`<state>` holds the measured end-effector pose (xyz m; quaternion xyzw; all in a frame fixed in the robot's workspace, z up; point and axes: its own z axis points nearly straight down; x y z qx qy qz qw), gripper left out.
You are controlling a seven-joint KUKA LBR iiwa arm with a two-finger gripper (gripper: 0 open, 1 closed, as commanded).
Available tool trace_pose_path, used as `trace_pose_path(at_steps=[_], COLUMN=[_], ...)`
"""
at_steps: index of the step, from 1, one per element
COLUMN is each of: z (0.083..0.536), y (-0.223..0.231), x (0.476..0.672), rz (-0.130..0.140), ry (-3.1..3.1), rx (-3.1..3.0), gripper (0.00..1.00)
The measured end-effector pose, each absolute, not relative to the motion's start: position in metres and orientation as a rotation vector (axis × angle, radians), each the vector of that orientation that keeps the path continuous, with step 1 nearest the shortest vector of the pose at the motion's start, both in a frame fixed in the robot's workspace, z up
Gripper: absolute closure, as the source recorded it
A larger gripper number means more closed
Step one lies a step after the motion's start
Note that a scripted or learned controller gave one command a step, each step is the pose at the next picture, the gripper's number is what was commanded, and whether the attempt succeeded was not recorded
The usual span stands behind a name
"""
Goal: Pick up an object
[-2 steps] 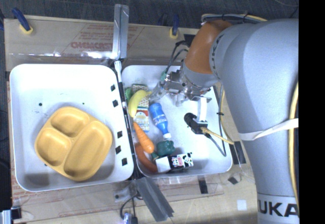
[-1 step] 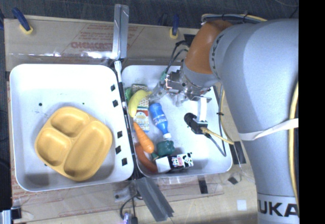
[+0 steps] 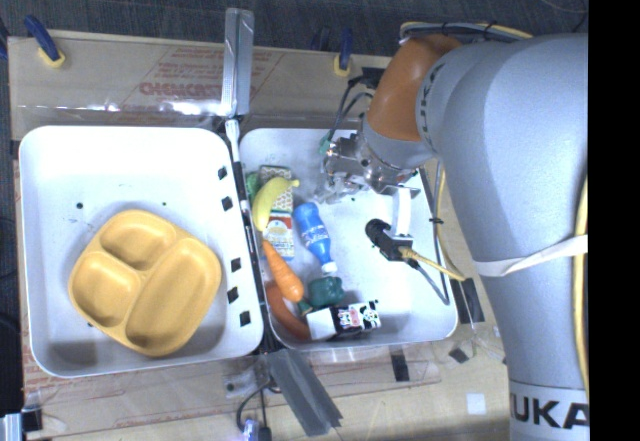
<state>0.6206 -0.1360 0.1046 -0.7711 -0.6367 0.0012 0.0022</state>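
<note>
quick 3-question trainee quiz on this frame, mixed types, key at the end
1. True or false: the yellow tray lies in the right bin.
2. Which thing touches the blue bottle? A) banana B) yellow tray C) cow-print carton
3. Fill in: the carrot lies along the right bin's ____ wall.

Key: 1 false, it lies in the left bin. 2 A. 3 left.

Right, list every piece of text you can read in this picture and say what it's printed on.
"UKA", the visible end of a brand name cut by the frame edge, on the grey arm.
Red print on the cardboard behind the bins: too faint to read.
Label on the blue bottle: too small.
Black-and-white carton: too blurred.
</note>
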Motion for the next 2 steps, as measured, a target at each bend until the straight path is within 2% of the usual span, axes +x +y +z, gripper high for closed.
trace_pose_path(at_steps=[1, 2], z=[0.092, 0.217], y=[-0.096, -0.032], x=[0.619, 0.598], rz=[0.005, 0.002], ry=[-1.959, -2.070], rx=[-2.451, -2.361], gripper=[1.00, 1.00])
